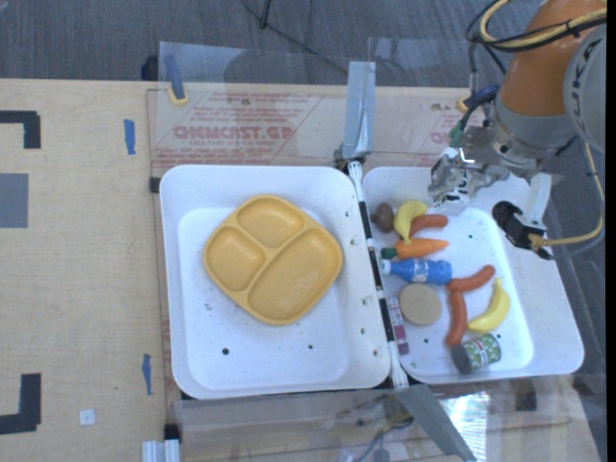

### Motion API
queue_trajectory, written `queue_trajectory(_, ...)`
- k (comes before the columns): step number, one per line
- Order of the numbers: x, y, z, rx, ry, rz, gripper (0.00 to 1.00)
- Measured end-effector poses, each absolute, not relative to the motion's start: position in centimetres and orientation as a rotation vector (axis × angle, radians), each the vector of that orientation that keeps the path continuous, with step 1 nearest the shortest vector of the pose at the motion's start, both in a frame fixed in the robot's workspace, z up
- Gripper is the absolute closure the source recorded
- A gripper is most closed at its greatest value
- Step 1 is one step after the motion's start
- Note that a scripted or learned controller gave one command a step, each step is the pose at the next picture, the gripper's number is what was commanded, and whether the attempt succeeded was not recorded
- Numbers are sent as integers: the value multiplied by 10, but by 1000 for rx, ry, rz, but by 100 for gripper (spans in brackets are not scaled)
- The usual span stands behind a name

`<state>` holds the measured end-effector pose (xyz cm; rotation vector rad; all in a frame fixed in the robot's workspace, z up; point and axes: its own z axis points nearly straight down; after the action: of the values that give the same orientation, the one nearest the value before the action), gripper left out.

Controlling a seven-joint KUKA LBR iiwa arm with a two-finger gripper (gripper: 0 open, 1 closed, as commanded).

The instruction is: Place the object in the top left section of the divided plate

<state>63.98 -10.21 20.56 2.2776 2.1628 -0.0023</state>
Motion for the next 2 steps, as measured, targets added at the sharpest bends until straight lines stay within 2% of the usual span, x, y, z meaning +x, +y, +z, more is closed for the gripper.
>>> queue_trajectory(1, 643, -29, 185, 1904, 2500, 0, 100)
queue_trajectory(2, 662, 48, 182, 2073, 2372, -56, 100)
